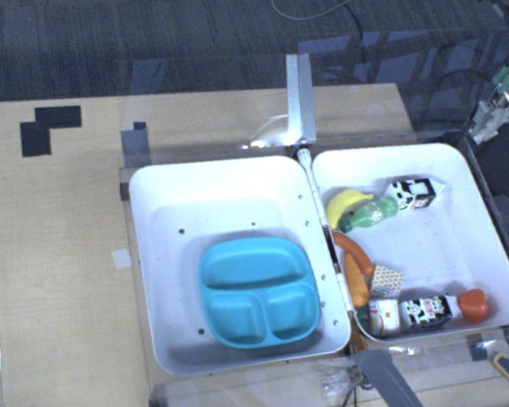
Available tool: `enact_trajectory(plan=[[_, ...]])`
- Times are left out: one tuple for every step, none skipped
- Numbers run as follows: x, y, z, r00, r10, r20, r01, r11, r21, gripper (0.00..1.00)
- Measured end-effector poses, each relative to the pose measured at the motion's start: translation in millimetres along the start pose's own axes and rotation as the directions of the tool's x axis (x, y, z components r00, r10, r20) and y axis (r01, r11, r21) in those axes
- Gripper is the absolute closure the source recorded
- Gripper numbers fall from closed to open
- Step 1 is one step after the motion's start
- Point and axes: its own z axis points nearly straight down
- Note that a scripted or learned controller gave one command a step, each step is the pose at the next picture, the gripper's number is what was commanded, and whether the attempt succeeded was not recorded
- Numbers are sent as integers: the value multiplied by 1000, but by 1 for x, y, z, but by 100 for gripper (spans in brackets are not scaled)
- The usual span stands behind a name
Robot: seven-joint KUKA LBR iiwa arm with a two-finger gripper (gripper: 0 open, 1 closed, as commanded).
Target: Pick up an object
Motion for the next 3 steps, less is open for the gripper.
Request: enact_trajectory(plan=[[73,-25,-11,998,62,-2,-62,998,1,100],[140,-24,-2,990,144,-3,-144,990,4,100],[134,-50,46,968,250,-3,-250,968,5,100]])
